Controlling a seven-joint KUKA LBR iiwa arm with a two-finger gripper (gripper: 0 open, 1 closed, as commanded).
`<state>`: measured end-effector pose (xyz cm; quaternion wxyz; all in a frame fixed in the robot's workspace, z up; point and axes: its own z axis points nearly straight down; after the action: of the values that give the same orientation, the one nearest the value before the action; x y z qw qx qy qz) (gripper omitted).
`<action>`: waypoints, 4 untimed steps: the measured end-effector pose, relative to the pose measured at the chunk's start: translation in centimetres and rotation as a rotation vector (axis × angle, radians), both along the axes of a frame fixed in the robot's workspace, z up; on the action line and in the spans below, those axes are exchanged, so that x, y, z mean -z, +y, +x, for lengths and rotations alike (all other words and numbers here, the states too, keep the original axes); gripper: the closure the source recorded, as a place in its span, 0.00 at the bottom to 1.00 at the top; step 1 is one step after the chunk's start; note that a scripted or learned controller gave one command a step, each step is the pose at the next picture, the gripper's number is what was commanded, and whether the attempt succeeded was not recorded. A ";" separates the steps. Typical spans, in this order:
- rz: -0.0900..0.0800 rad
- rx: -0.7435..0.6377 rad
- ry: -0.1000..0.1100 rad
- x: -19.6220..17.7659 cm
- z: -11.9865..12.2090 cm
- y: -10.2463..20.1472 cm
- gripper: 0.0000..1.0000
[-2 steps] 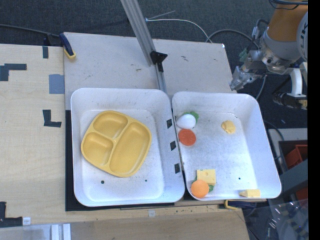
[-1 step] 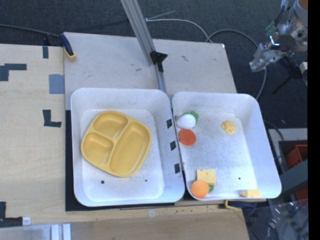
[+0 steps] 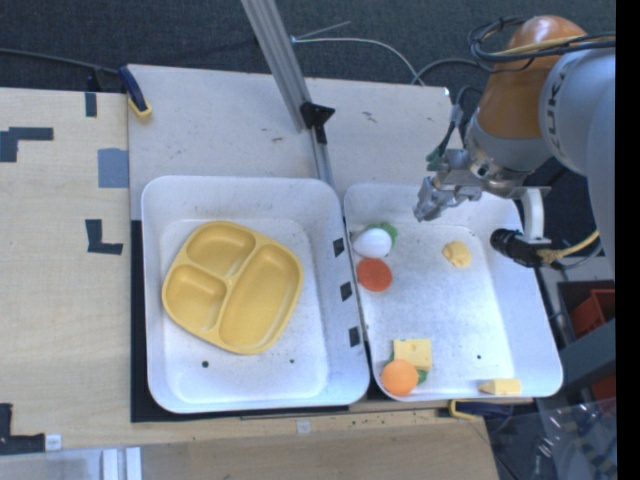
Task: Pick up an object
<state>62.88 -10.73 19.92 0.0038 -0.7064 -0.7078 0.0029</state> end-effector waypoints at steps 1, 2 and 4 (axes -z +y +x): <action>0.001 -0.003 -0.004 1.2 -3.7 5.9 1.00; 0.001 -0.006 -0.011 1.1 2.3 12.5 1.00; -0.002 0.004 -0.002 1.1 -7.5 13.7 1.00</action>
<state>55.34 3.01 18.80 0.0023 -0.7077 -0.7065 0.0028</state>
